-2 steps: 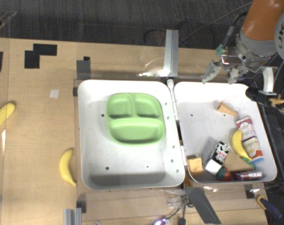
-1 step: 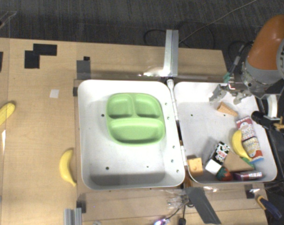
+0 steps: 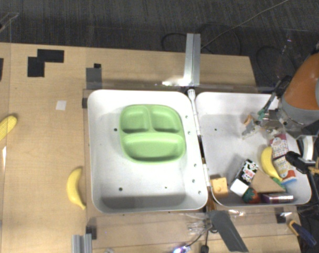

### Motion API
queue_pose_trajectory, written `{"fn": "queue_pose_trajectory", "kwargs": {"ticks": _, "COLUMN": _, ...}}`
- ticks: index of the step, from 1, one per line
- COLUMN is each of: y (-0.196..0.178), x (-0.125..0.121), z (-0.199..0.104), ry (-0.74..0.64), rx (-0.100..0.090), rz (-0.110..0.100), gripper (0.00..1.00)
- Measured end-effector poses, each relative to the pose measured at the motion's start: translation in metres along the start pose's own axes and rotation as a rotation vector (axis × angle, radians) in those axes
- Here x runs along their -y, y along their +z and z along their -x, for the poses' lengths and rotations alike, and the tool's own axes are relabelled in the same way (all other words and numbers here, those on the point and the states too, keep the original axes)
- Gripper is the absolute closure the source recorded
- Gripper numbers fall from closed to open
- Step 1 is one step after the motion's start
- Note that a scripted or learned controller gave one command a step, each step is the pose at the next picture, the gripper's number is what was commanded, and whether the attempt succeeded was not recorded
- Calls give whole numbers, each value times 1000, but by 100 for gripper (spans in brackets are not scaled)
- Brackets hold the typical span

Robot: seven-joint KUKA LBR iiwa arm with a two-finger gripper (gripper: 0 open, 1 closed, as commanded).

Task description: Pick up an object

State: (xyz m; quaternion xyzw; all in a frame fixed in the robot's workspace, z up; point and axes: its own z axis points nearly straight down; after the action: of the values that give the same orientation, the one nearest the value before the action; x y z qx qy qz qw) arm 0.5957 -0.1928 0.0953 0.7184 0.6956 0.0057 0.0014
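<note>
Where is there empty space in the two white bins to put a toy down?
The right bin has a bare patch on its left and middle floor, between the divider and the gripper. Its lower right corner is crowded: a banana, a small box and a tan block. In the left bin, bare floor rings the green divided plate, widest along the front edge.

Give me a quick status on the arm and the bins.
Gripper over right bin, nothing visibly held. Banana and small items clustered at near right corner. Green tray in left bin.
</note>
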Motion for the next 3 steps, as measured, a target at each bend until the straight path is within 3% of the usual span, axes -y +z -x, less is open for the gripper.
{"fn": "queue_pose_trajectory", "kwargs": {"ticks": 1, "y": 9, "x": -61, "z": -16, "ry": -48, "rx": 6, "rz": -2, "gripper": 0}}
{"fn": "queue_pose_trajectory", "kwargs": {"ticks": 2, "y": -68, "x": -76, "z": 9, "ry": -117, "rx": 7, "rz": -2, "gripper": 0}}
{"fn": "queue_pose_trajectory", "kwargs": {"ticks": 3, "y": 1, "x": -28, "z": 11, "ry": -71, "rx": 7, "rz": -3, "gripper": 0}}
